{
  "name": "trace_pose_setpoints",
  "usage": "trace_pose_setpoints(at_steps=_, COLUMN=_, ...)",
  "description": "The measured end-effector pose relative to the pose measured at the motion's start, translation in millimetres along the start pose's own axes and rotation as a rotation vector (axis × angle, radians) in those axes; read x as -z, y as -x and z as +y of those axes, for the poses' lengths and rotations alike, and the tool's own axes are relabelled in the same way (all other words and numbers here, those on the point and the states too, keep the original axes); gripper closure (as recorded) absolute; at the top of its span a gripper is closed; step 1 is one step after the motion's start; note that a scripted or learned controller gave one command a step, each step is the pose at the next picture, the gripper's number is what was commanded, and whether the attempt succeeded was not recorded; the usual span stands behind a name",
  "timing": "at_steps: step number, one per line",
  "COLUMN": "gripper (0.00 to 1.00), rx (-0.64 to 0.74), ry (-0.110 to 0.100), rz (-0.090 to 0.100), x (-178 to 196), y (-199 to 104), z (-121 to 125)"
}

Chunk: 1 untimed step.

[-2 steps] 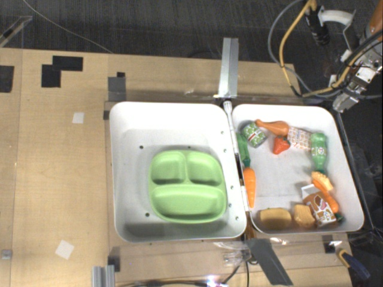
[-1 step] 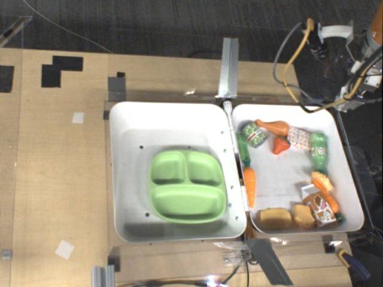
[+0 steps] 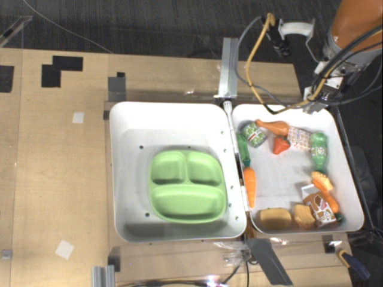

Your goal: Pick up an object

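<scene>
Still pre-grasp: my arm [image 3: 359, 11] sits up beyond the right bin [image 3: 353, 178], holding nothing that I can see; whether the tool is apart or together I can't tell. Nearest below it: drumstick [image 3: 273, 126], green bottle [image 3: 319, 148]. Next I'd descend over one.

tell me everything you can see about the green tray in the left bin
The green tray is a light green, smooth, plastic-looking divided plate with rounded corners. It has three compartments: two smaller ones on the far side and one wide one on the near side. It lies flat and right side up, slightly toward the near right of the left bin, resting on the bin's floor. Nothing sits in it or touches it.
</scene>
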<state>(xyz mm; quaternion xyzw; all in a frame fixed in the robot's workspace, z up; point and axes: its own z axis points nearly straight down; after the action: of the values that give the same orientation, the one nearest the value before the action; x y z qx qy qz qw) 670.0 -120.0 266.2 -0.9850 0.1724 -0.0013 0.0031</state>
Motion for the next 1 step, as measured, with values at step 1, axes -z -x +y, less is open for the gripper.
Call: trace_pose_setpoints(at_steps=1, gripper=1.0, rx=-0.12, ry=0.0, rz=-0.001, x=-5.3, y=40.8, z=-56.2)
